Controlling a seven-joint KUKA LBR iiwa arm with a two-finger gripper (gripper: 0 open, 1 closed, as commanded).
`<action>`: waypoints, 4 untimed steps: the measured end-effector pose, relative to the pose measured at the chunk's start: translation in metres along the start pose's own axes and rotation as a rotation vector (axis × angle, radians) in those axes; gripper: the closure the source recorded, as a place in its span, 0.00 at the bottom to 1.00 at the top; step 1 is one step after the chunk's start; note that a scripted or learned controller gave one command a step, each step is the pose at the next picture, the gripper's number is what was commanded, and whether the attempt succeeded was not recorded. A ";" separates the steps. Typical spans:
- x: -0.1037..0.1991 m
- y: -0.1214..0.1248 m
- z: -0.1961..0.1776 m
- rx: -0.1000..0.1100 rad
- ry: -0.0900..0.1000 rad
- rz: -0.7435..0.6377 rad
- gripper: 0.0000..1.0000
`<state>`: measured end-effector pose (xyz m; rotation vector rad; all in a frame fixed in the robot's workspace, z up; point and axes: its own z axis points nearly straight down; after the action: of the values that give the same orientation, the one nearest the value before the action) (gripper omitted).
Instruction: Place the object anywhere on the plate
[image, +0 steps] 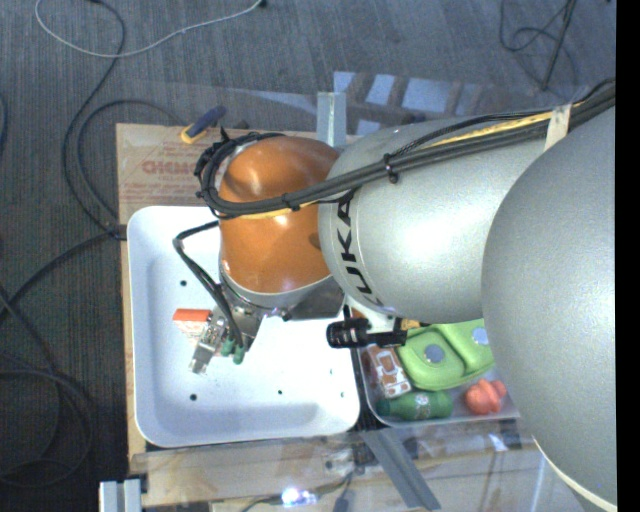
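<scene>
Lying flat | orange block (188, 317) | long axis left-right | beside jaws

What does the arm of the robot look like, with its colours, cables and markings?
The arm is smooth rounded silver-grey, with black KUKA lettering on the shell. A glossy orange band sits above the wrist. Black cables run along the arm and loop over the orange part. The gripper is small, metallic, with green parts.

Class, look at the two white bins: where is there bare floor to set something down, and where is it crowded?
Left bin: bare white floor along its near edge, below the gripper, and at its far-left corner. Right bin: crowded, with a green object, an orange one and others packed together beneath the arm.
</scene>
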<state>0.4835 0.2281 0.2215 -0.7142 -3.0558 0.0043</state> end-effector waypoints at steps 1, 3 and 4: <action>0.003 0.004 0.042 0.002 0.002 0.130 1.00; 0.003 0.004 0.040 0.002 0.002 0.269 1.00; -0.002 -0.005 0.062 0.003 0.000 0.094 1.00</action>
<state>0.4828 0.2226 0.1592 -0.8571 -3.0179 0.0090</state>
